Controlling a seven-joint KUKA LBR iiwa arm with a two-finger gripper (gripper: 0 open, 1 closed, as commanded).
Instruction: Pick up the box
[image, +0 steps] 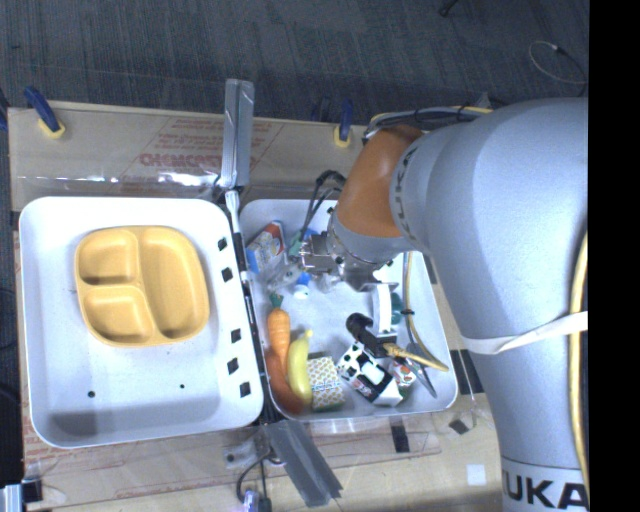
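camera spot: up above the bench, fixed, looking down at a slant
covers: left bin (40, 300) and right bin (440, 310) together, plus some floor up top
arm (500, 250): comes in from the right, sits close to the lens

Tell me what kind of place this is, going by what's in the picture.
Most likely a robotics lab or test bench for pick-up trials. A large grey KUKA arm reaches over two white bins fixed to a board with clamps. One bin holds a yellow divided plate, the other toy food such as a carrot and banana.
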